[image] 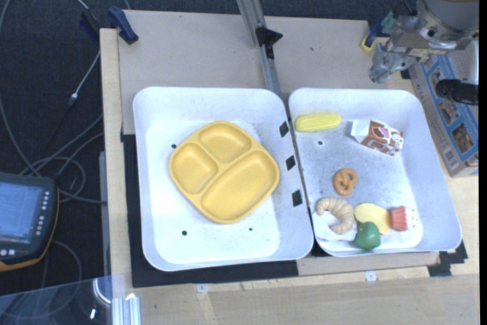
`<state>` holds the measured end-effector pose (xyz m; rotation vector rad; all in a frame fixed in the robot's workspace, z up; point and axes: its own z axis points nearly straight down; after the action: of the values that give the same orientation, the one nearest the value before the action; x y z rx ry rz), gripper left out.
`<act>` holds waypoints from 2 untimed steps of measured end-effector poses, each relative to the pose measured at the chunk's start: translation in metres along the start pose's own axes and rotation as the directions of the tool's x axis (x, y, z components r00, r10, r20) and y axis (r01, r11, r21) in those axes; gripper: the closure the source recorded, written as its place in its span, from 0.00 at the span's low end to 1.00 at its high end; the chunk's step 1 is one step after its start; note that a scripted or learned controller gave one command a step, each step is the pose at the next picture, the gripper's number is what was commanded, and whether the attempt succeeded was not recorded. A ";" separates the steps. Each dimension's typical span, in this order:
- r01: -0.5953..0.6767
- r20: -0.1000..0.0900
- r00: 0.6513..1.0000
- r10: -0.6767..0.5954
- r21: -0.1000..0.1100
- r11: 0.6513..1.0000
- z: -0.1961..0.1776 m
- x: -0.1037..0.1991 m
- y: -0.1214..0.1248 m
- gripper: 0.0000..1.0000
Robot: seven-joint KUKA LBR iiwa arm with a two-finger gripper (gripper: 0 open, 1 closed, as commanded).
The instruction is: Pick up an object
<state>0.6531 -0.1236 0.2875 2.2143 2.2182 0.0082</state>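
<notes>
My gripper [389, 71] hangs at the upper right, over the bench just beyond the far rim of the right bin [430, 135]. It looks open, with nothing between its fingers. In that bin lie a yellow corn cob [318, 122] and a small brown-and-white carton [378, 136] near the far side. A pretzel [345, 180] sits in the middle. Along the near edge lie a croissant [337, 213], a yellow fruit [371, 213], a green piece [367, 237] and an orange-red piece [399, 218]. All are apart from the gripper.
The left bin [156, 236] holds a yellow divided plate [224, 171]. A metal post [251, 0] rises slantwise between the bins at the back. A blue booklet [453, 129] lies at the right bin's outer side. A tablet [23, 217] and cables lie on the floor at left.
</notes>
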 end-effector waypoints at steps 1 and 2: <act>0.004 -0.005 1.000 -0.004 0.012 1.000 0.016 0.057 -0.012 1.00; 0.004 -0.004 1.000 -0.004 0.012 1.000 0.012 0.105 -0.026 1.00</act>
<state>0.6269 -0.0182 0.2747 2.2173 2.2310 0.0002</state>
